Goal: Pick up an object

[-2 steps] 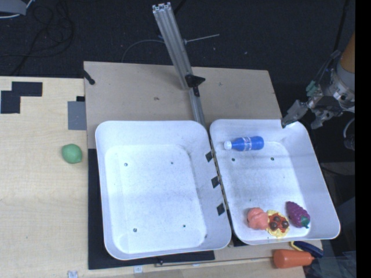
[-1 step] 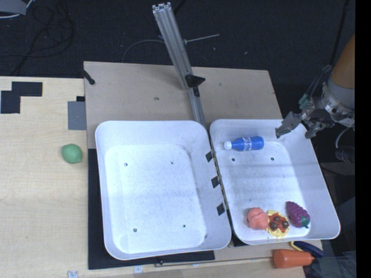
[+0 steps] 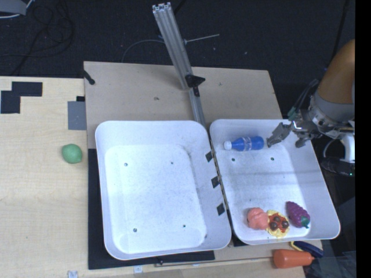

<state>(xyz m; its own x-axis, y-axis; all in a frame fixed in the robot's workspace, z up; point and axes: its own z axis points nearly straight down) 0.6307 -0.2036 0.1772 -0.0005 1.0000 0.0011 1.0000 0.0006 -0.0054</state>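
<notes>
A blue bottle with a white cap (image 3: 244, 143) lies on its side at the far end of the right bin (image 3: 316, 167). My gripper (image 3: 288, 136) hangs over that bin's far right corner, just right of the bottle. Its two fingers are spread apart, with nothing between them. At the bin's near end lie a pink toy (image 3: 257, 218), a small yellow and red toy (image 3: 277, 224) and a purple bunch of grapes (image 3: 297, 214).
The left bin (image 3: 152, 190) stands beside the right one. A green ball (image 3: 72, 153) rests on the wooden bench at left. An orange carrot-like toy (image 3: 291, 258) lies outside the right bin's near edge. A metal rail (image 3: 178, 51) slants up behind the bins.
</notes>
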